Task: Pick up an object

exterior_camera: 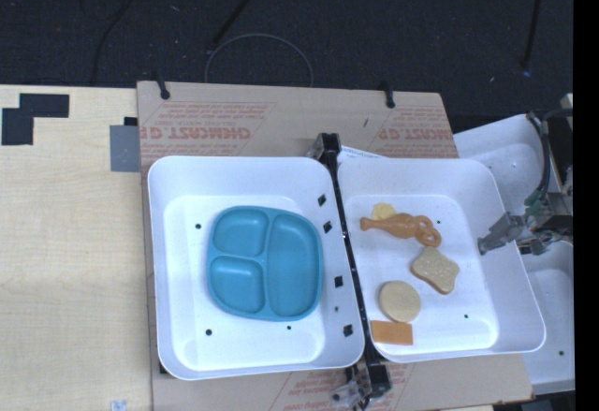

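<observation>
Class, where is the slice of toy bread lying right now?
The bread slice lies in the right bin, just below the orange pretzel-like toy and up-right of the round cream cookie.

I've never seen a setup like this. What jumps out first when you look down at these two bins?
The bright blue divided plate lying in the left bin catches the eye first. Next come the small toy foods in the right bin: a slice of bread, a round cracker and an orange wedge. The gripper sits at that bin's right edge.
</observation>
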Available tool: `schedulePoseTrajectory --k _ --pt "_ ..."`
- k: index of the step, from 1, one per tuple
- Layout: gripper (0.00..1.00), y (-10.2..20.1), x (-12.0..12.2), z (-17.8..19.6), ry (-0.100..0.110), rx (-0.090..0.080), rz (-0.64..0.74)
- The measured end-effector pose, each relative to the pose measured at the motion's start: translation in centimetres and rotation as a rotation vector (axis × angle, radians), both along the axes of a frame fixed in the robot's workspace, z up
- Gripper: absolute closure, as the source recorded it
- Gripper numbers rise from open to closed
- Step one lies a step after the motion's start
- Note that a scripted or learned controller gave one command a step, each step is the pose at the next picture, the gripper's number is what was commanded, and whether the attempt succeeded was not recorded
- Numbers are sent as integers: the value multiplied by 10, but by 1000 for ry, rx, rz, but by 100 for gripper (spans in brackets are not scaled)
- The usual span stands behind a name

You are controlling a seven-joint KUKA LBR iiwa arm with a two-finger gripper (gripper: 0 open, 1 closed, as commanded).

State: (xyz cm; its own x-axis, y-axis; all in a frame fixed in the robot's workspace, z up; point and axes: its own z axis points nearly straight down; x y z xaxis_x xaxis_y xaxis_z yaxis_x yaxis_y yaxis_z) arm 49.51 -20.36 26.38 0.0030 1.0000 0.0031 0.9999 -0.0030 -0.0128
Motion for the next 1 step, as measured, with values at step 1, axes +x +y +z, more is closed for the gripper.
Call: schedulePoseTrajectory --k 1 --pt "0 0 2 6 -12 -3 3"
